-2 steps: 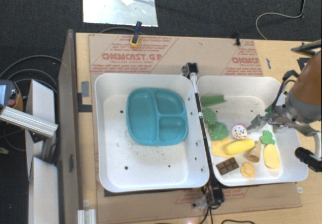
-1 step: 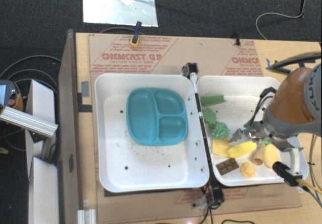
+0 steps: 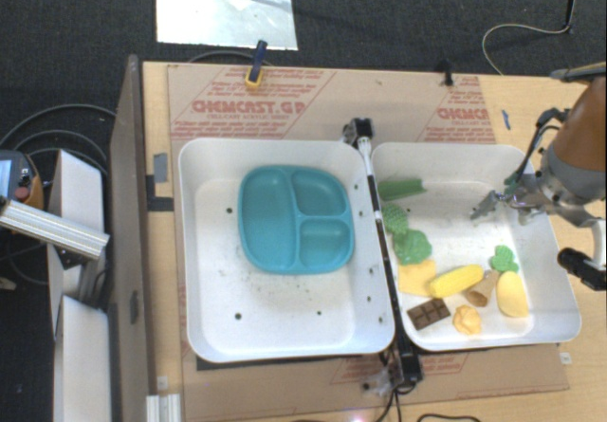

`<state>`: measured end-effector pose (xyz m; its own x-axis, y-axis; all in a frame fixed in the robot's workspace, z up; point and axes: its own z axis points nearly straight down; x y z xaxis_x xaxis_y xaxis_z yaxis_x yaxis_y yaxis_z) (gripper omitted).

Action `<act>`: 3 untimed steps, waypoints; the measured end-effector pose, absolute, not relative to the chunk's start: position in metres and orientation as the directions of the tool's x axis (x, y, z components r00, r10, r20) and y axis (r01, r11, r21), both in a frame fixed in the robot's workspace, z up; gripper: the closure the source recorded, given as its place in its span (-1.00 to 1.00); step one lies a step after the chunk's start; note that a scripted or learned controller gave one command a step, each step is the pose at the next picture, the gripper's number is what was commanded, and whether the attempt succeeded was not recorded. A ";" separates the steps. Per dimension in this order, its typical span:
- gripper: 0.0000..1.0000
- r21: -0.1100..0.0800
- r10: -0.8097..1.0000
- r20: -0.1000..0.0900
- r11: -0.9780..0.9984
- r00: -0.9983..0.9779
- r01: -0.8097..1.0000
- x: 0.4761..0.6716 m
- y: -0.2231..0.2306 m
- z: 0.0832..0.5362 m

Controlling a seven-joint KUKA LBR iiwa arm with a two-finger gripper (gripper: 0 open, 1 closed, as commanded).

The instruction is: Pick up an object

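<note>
Over the right bin's (image 3: 446, 339) far right edge: arm (image 3: 580, 140) reaching in, pincer (image 3: 500, 202) low above bare white floor, grip state impossible to tell, nothing visibly held. Toy foods clustered nearer front: yellow corn (image 3: 455, 279), brown chocolate (image 3: 429, 314), green broccoli (image 3: 411, 245).

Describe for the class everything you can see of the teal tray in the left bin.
The teal tray looks like smooth plastic, a rounded square with three compartments: one large on the left, two smaller on the right. It lies flat, face up, near the middle of the left bin, turned slightly. Its compartments hold nothing, and only the bin floor touches it.
</note>
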<state>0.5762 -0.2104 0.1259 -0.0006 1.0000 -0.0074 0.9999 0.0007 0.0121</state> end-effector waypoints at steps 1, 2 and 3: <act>-1.00 0.010 1.000 -0.004 0.001 -0.001 1.000 0.530 -0.206 0.086; -1.00 0.023 1.000 -0.007 0.009 -0.009 1.000 0.587 -0.190 0.258; -1.00 -0.017 1.000 0.008 0.003 -0.003 1.000 0.501 -0.126 0.117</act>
<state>0.5006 -0.1256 0.1170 -0.0032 1.0000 0.0081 0.9999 0.0034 -0.0169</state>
